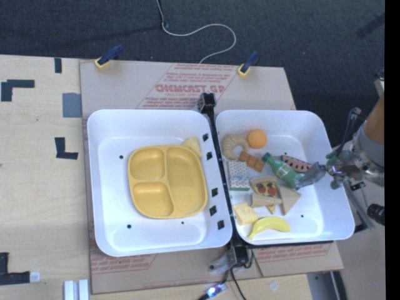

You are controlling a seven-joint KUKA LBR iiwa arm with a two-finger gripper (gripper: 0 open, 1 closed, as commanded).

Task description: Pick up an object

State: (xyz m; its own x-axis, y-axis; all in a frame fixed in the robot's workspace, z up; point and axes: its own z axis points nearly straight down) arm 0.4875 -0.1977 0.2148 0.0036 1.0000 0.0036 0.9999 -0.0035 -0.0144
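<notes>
Nearest the camera, at the front of the right bin (331,230), lies a yellow banana (270,225), curved and lying flat on the white floor. Just behind it to the left sits a pale yellow block of cheese (244,214), and behind that a slice of pizza (266,188) with dark toppings, resting beside a tan wedge of bread (288,199). A small checked packet (238,174) lies near the bin's left wall.

Farther back, a green bottle (280,169) lies on its side, its neck pointing up and to the left. A brown block (251,162) sits just left of the bottle's neck. Behind these are a beige, curled croissant (234,144) and an orange ball (256,138), close to each other. A reddish slice with dark seeds (295,163) lies just right of the bottle.

The gripper (310,176) reaches in over the right wall of this bin, its grey tip lying low against the base end of the green bottle. Whether its fingers are open, closed or clasping anything cannot be told. The arm's body (362,161) stands outside the bin at the right, with an orange band (375,122) above it.

The left bin (106,167) holds a yellow tray (167,181) with three compartments, set roughly in the middle; a pale yellow corner (192,145) pokes out behind its far right edge. Both bins sit side by side on a cardboard sheet (187,86) with red print, held by two blue and yellow clamps (109,56) at its far edge.
</notes>
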